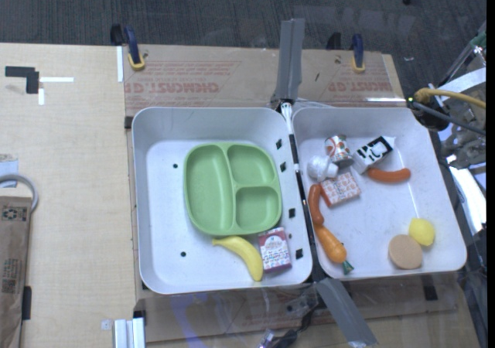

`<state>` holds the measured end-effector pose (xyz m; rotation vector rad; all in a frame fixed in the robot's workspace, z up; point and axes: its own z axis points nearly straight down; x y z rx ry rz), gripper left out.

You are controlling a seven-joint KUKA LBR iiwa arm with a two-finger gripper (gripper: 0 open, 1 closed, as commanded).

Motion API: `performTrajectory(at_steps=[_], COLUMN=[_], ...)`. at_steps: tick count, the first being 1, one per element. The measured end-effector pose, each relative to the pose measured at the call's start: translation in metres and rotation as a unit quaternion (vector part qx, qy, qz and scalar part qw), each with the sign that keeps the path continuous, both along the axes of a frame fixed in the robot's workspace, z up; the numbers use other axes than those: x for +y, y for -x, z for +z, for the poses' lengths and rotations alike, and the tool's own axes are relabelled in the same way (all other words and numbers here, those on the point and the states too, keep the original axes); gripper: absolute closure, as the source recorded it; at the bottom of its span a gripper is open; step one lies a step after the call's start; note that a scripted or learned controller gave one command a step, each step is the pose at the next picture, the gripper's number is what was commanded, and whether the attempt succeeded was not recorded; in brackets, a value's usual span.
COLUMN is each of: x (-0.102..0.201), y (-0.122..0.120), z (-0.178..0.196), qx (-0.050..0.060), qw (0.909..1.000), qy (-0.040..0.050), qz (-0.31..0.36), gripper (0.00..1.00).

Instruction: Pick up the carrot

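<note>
Carrot (332, 246) in right bin (433, 265), "CHEMCAST" cardboard (193, 76)

brown paper bag (14, 250) cut off by left edge, print on small red box (274, 250) too small to read

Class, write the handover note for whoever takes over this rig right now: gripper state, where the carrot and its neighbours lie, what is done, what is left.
Gripper: its state cannot be told from the camera view.
Carrot: lying in the right bin, near its front-left corner, green end toward the front rim. A sausage lies just behind it along the left wall, and a small red-and-white box sits beside that.
Also in the right bin: a lemon and a tan disc at the front right.
Done: nothing; the carrot is not lifted.
Left: reach in, grasp the carrot, lift it clear of the sausage.
</note>
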<state>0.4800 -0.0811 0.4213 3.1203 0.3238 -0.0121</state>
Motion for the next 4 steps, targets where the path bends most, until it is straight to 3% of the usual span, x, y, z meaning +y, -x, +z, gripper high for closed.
performTrajectory(at_steps=[1,2,3,4], x=[0.021,-0.113,-0.077,-0.040], y=[-0.003,0.001,0.002,0.003], z=[-0.042,-0.057,-0.166,-0.276], qx=[0.001,0.002,0.002,0.002], qw=[1.0000,1.0000,1.0000,0.9981], qy=[-0.0005,-0.0016,-0.0030,-0.0044], qz=[0.000,-0.001,-0.002,0.062], gripper=[1.00,1.00,1.00,1.00])
